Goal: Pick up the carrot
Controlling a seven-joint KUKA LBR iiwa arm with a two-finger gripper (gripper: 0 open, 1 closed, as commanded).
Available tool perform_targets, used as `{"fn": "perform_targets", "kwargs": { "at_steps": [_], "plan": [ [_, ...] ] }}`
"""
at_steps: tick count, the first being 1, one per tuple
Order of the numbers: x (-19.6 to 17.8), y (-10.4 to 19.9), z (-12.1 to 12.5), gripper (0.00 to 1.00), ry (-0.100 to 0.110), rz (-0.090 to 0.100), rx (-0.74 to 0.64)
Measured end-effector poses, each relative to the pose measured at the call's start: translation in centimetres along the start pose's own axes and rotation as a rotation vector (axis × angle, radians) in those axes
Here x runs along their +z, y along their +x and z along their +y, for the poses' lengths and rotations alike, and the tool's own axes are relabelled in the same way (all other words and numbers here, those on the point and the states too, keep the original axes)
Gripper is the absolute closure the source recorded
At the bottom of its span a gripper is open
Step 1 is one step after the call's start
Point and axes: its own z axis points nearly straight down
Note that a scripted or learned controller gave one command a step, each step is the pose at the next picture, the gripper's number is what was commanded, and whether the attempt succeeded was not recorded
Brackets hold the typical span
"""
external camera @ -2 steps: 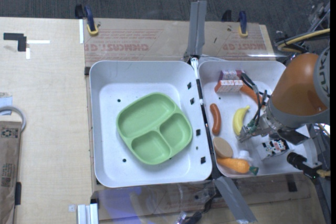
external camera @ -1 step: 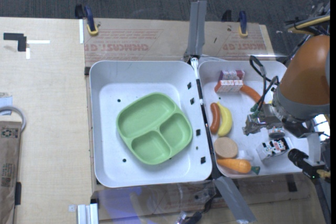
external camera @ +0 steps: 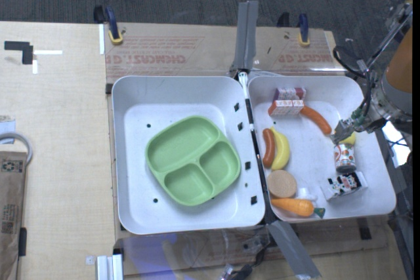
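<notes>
The carrot [external camera: 294, 207] lies well below-left of the gripper [external camera: 344, 132]; whether the gripper is clenched cannot be told.

Arm entering from right edge of frame, angled down-left; pincer [external camera: 344, 132] low at right-centre, finger state indiscernible.

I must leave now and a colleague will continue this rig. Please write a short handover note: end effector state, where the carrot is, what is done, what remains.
End effector: low over the right bin's right side, by a small can; grip state unclear.
Carrot: lying at the right bin's front edge, beside a round brown piece, apart from the end effector.
Done: no pick visible yet.
Left: move to the carrot, grasp, lift.
</notes>
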Motion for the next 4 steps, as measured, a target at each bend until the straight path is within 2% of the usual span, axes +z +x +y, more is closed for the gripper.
{"fn": "perform_targets", "kwargs": {
  "at_steps": [1,2,3,4],
  "plan": [
    [-1.3,-7.0,1.0,1.0,-0.001,0.0,-0.13],
    [-8.0,-5.1,-2.6,1.0,-0.001,0.0,-0.221],
    [-0.9,-7.1,-4.0,1.0,0.002,0.003,0.174],
    [1.6,-6.3,-6.3,1.0,0.004,0.003,0.636]
  ]
}}
